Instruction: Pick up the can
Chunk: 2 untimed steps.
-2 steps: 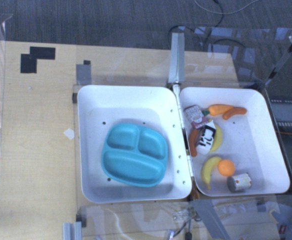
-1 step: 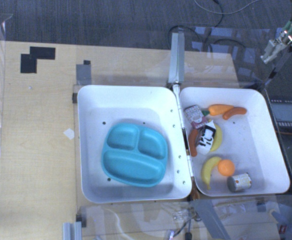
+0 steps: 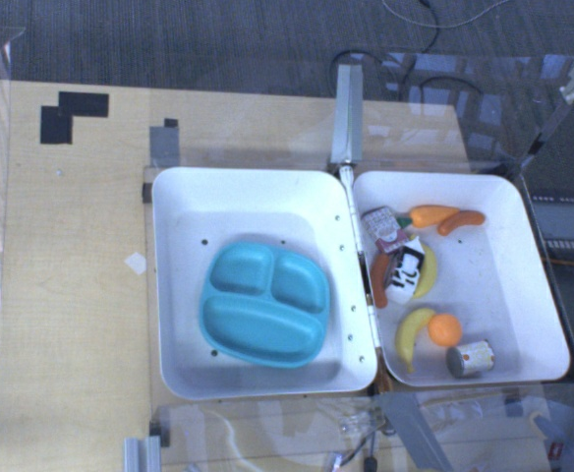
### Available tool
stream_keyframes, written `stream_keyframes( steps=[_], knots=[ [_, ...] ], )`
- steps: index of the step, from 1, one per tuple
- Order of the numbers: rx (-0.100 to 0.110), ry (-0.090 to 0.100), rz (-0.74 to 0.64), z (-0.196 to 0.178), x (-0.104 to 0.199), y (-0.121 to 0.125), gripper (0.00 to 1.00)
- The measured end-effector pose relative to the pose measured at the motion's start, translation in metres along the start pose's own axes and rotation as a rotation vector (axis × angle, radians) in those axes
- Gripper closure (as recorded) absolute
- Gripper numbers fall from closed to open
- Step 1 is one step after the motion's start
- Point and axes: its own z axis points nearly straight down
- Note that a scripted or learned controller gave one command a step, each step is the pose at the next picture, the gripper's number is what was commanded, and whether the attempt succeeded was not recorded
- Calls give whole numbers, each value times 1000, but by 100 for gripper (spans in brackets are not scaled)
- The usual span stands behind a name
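A small silver-grey can (image 3: pixel 471 358) lies on its side near the front edge of the right bin (image 3: pixel 523 264). It rests just right of an orange ball (image 3: pixel 444 330) and a yellow banana (image 3: pixel 413 332).
The left bin (image 3: pixel 179 264) holds a blue divided plate (image 3: pixel 264 303). In the right bin lie a carrot (image 3: pixel 432 215), an orange-red sausage shape (image 3: pixel 461 222), a wrapped packet (image 3: pixel 380 225), a black-and-white box (image 3: pixel 402 272) over a second banana (image 3: pixel 427 270), and a brown sausage (image 3: pixel 379 281).
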Motion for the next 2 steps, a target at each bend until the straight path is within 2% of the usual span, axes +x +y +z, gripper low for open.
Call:
stream_keyframes(
  steps=[2],
  knots=[
    [-15,-12,-11,-27,2,4,100]
  ],
)
